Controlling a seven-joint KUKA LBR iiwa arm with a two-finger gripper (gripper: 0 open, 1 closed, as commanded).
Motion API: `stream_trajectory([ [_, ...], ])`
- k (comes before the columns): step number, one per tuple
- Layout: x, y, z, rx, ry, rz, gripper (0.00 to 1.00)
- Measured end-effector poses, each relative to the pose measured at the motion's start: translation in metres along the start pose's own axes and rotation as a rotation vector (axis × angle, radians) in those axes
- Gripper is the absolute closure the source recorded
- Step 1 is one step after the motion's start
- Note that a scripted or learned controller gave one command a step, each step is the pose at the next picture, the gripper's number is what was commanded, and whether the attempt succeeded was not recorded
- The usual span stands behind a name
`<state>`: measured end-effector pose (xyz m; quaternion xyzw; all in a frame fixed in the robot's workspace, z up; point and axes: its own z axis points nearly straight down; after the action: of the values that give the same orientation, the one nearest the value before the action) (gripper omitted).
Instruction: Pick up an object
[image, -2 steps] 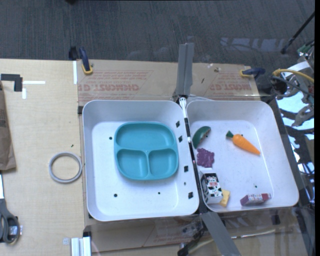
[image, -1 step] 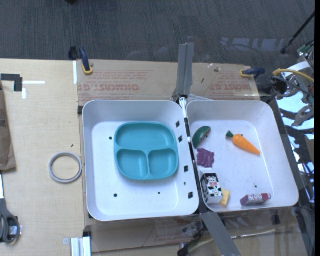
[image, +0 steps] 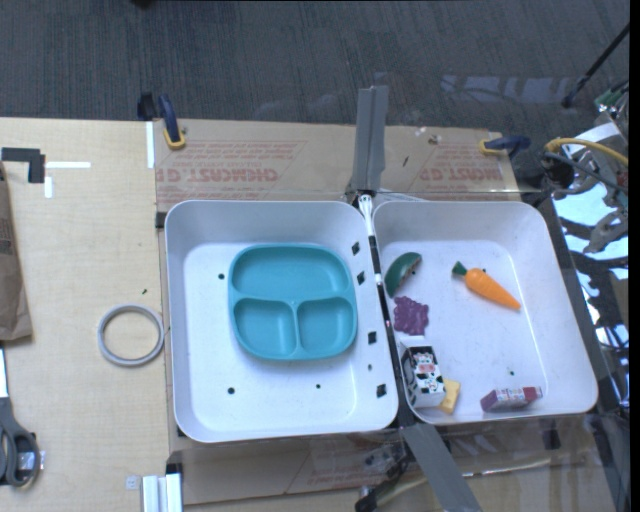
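- Overhead, two white bins sit side by side on the table (image: 80, 240); the left bin (image: 195, 400) carries a teal divided plate (image: 294, 302) near its centre.
- Lying in the right bin (image: 560, 300) are the candidates for picking: a toy carrot (image: 487, 285) towards the back, a green piece (image: 403, 268) close to the dividing wall, and a purple clump (image: 411, 316) just in front of it.
- Along the near edge of that bin stand a small black-and-white carton (image: 424, 376) with a yellow piece (image: 450, 396) touching it, and a red-and-white packet (image: 512, 397) well apart to the right.
- A grey tape ring (image: 131, 334) rests on the table left of the bins.
- Pincer state: cannot tell.
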<state>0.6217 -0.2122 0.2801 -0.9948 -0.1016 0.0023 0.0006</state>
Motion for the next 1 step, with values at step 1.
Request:
stream_trajectory([
  [1,0.0,0.0,0.0,0.0,0.0,0.0,0.0],
])
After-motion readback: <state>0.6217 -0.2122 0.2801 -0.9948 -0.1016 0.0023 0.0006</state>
